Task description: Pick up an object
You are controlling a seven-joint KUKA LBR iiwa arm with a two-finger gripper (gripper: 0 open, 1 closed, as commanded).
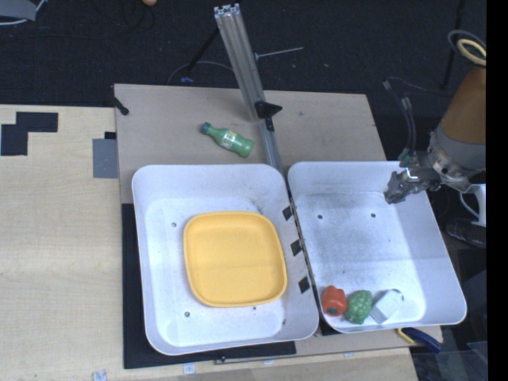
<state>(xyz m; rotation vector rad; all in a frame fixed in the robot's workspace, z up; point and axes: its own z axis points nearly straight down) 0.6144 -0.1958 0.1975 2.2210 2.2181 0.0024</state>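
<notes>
we see the gripper (397, 187) at the right bin's (429, 236) upper right rim; we cannot tell how it is set. the red object (333, 300), green object (359, 306) and white object (386, 305) lie well apart from it, lower in the frame.

A single fixed camera looks down at a slant from above the bench, far enough back to take in both white bins (444, 284), the bench behind them, and probably dark floor beyond that.
</notes>
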